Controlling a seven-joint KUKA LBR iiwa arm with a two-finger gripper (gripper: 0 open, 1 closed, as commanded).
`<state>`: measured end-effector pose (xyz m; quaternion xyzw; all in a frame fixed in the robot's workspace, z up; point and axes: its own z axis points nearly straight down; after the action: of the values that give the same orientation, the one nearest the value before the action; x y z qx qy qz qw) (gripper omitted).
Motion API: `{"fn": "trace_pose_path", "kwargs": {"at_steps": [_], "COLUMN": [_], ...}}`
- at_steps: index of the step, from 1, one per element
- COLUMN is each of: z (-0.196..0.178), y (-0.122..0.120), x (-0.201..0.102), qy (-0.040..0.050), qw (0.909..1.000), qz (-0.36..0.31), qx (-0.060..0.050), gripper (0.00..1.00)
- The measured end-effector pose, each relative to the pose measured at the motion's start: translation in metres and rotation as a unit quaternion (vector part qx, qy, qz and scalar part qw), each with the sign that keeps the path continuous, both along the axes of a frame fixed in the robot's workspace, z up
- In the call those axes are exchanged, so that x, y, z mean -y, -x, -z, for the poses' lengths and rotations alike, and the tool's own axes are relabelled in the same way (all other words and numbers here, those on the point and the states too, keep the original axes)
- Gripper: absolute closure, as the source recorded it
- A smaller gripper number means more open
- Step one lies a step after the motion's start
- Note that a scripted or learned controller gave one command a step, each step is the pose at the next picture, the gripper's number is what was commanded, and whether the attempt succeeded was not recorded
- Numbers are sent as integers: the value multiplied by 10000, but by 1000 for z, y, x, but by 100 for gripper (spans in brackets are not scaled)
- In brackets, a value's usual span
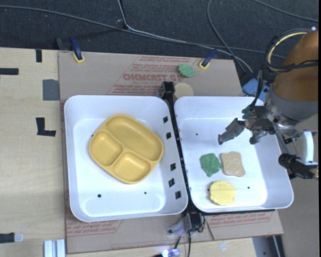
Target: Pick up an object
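Three small items lie in the right bin (200,111): a green leafy piece (209,164), a tan toast-like slice (232,164) beside it, and a round yellow piece (222,192) nearer the front. My gripper (238,139) hangs over the bin's middle, just behind the green piece and the slice. It is open, its two dark fingers (226,135) spread wide with nothing between them. The grey arm with its orange band (299,50) comes in from the right.
The left bin (80,197) holds a yellow divided plate (125,148). A small green waffle-like object (186,70) sits on the cardboard behind the bins. Clamps (76,52) pin the cardboard's back edge, and cables run across the dark floor behind.
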<state>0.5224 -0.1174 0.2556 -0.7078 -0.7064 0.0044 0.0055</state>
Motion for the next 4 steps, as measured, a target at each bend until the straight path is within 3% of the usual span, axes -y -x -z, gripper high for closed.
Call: {"fn": "trace_pose_path", "kwargs": {"at_steps": [1,3,4], "z": [-6,81,143], "y": [-2,-4,-10], "x": [0,4,2], "qy": [7,9,5], "qw": [10000,10000,10000], "qz": [-17,-13,-16], "qx": [62,48,37], "gripper": [0,0,0]}}
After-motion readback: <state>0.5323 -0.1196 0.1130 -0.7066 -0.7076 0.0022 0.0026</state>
